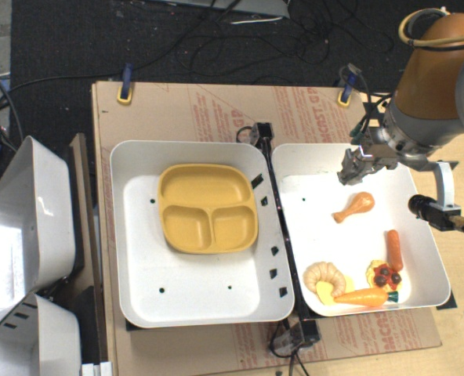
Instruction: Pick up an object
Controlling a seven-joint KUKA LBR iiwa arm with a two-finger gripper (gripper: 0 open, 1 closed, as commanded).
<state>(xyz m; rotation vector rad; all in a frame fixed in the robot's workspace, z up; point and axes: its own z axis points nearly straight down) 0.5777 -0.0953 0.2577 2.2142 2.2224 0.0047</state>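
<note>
My gripper [353, 171] hangs over the upper part of the right bin [318, 194], just above and left of a toy chicken drumstick [354, 207], which lies free on the bin floor. Nothing shows between the fingers. Lower in the same bin lie a red sausage [393, 248], a croissant [324, 273], an orange carrot [362, 295] and a small yellow piece with dark berries [386, 276].
The left bin [138, 288] holds a yellow divided plate [208, 208]. A black divider with clips runs between the bins [271, 210]. The arm's orange band [440, 69] rises at the upper right. Clamps [125, 92] hold the cardboard base.
</note>
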